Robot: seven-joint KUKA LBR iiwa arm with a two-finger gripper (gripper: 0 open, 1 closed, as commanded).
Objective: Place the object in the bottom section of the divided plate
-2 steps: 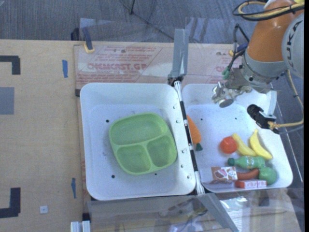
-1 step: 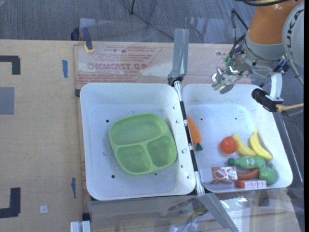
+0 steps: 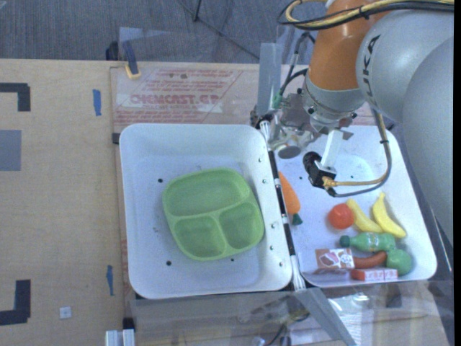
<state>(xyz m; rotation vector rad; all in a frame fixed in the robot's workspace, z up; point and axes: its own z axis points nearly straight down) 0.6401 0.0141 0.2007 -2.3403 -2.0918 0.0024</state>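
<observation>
The arm [image 3: 403, 71] bulks in from the right, its grey shell cut off by the frame's edge and hiding the far right corner of the right bin [image 3: 421, 265]. Below its orange band the tool [image 3: 292, 139] hangs over the ridge where the two bins meet; whether it is open or closed I cannot tell, and nothing shows gripped in it.

The desk [image 3: 50, 215] lies bare wood to the left. The left bin [image 3: 137, 164] has open floor all round the green divided plate [image 3: 212, 213].

In the right bin, a toy carrot [image 3: 289, 197] lies against the left wall. Clustered near the front right corner are a tomato [image 3: 341, 216], two bananas [image 3: 378, 218] and other toy foods too jumbled to make out.
</observation>
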